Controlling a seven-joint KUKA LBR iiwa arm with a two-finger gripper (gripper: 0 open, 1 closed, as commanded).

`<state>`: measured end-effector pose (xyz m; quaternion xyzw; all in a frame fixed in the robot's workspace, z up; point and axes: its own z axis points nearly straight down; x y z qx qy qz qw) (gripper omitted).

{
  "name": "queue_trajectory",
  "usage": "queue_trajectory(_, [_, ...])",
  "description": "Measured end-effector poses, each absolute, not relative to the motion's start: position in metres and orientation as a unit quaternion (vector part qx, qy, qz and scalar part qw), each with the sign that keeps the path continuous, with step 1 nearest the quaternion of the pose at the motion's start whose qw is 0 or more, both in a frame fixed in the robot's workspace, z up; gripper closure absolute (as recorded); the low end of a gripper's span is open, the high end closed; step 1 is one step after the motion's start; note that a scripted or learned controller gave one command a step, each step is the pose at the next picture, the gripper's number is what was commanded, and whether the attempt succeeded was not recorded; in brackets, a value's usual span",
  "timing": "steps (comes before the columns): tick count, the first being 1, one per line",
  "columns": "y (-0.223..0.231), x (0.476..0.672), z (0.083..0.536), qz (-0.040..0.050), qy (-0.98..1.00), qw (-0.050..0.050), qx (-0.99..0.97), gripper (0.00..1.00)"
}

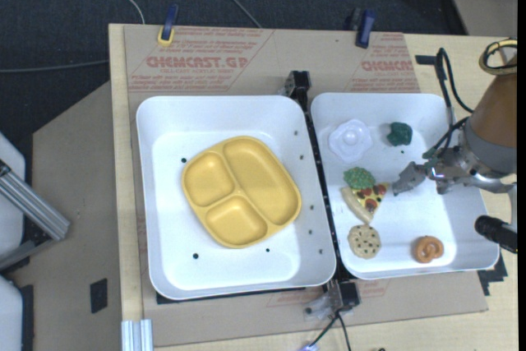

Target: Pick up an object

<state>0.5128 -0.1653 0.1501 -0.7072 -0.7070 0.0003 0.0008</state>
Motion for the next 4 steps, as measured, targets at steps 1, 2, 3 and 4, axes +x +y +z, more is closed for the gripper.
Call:
queue_trajectory(1, [-0.173, 0.507, 0.092, 0.0013, -0.707, 0.003, -0.708, 0.0])
queue_trajectory(2, [-0.172, 0.506, 0.084, 0.0007, -0.707, 0.002, -0.707, 0.0])
queue_trajectory(3, [-0.172, 0.507, 0.095, -0.0002, -0.707, 0.0, -0.708, 1.0])
queue_trajectory(4, [-0.174, 0.498, 0.148, -0.0008, -0.707, -0.002, -0.707, 1.0])
